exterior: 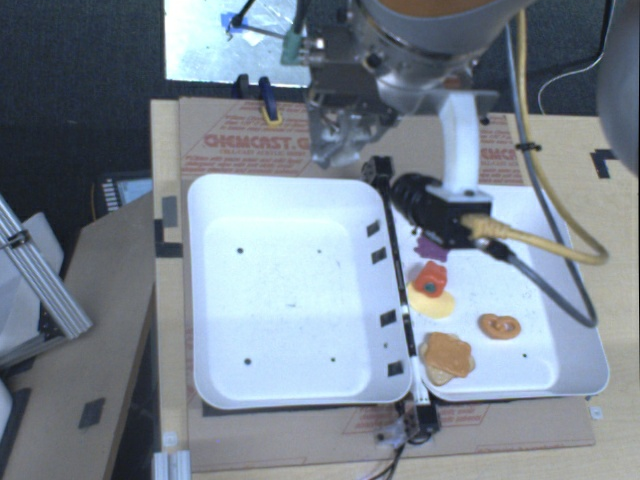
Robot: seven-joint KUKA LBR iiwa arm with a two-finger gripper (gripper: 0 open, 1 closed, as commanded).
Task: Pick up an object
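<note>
From my console I see the arm [430, 8] coming in from the right, its orange band at the top of the screen. The gripper [340, 140] hangs over the far rim of the left bin [290, 298], above the cardboard [240, 140] with red lettering that lies under both bins. It is blurred, and I cannot tell whether it is released or clenched. I see nothing in it.

All the pickable things lie in the right bin [560, 308], well apart from the gripper. A red block [431, 278] with a blue-green spot on top sits close to the wall between the bins. It touches the far edge of a yellow disc [437, 305]. Just beyond the block is a purple piece [432, 245], partly covered from my view. A small orange pretzel [499, 326] lies to the right of the disc, clear of it. A tan cookie [446, 356] lies in the near corner beside the dividing wall, just in front of the disc.

A blue and yellow clamp [268, 103] grips the far edge of the bench [165, 148].
</note>
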